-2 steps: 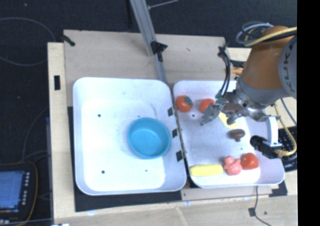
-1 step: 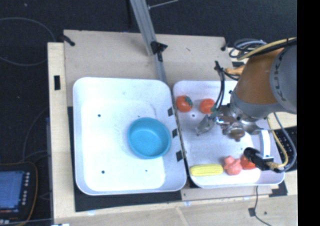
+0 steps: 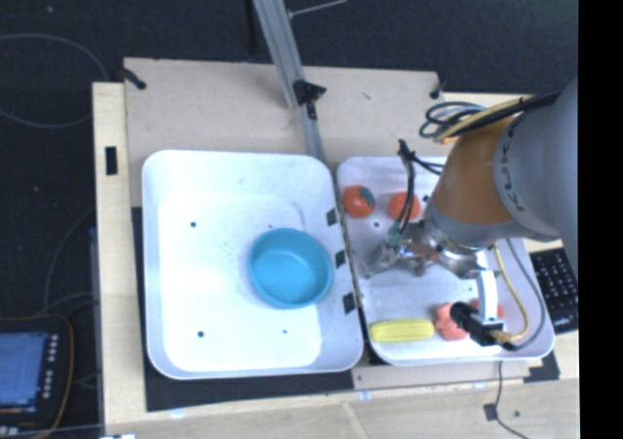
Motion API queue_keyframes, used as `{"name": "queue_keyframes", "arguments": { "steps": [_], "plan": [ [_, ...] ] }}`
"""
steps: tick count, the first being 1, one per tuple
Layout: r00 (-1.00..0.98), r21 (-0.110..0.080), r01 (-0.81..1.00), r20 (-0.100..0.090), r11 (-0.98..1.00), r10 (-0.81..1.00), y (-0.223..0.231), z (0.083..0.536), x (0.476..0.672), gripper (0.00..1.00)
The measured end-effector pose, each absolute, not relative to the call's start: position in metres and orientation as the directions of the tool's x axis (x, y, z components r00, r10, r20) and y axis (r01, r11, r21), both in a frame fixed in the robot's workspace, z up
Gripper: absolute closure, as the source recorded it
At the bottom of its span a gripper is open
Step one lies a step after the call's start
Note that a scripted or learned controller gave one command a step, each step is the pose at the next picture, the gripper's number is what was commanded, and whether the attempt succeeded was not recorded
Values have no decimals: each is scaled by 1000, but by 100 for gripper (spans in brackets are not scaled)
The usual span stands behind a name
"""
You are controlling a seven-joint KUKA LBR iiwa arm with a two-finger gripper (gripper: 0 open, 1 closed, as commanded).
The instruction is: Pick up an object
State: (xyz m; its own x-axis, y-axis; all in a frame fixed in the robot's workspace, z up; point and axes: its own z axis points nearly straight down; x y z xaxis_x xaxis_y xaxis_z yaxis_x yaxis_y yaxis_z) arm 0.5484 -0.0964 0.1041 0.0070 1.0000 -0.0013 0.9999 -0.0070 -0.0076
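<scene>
Overhead, the camera view takes in a bench (image 3: pixel 224 101) bearing two shallow white bins side by side. The left bin (image 3: pixel 175 194) holds a blue bowl (image 3: pixel 289 267), upright, sitting a little right of the bin's middle and apart from every wall.

The right bin (image 3: pixel 526 345) carries the small objects. Two tomatoes lie near its far edge: one tomato (image 3: pixel 358 200) close to the wall shared with the left bin, and a second tomato (image 3: pixel 404 204) just beside it, partly behind a dark cable. At the near edge a yellow corn cob (image 3: pixel 402 331) lies lengthwise along the wall, and a pinkish-red object (image 3: pixel 450 321) sits just to its right (its exact kind cannot be told).

The arm (image 3: pixel 521 174), grey with an orange band, reaches in from the right and covers much of the right bin. Its gripper (image 3: pixel 382 260) hangs low over the bin's middle, between the tomatoes and the corn cob, near the shared wall. Nothing shows between its fingers; whether they stand wide or narrow cannot be told, since that area is blurred and cluttered.
</scene>
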Motion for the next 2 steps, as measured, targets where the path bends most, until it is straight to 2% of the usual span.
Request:
{"name": "queue_keyframes", "arguments": {
  "steps": [1,2],
  "plan": [
    [12,2,1000,5,-12,1000,-95,120,551,100],
    [3,5,1000,2,-3,1000,-100,185,555,100]
  ]
}}
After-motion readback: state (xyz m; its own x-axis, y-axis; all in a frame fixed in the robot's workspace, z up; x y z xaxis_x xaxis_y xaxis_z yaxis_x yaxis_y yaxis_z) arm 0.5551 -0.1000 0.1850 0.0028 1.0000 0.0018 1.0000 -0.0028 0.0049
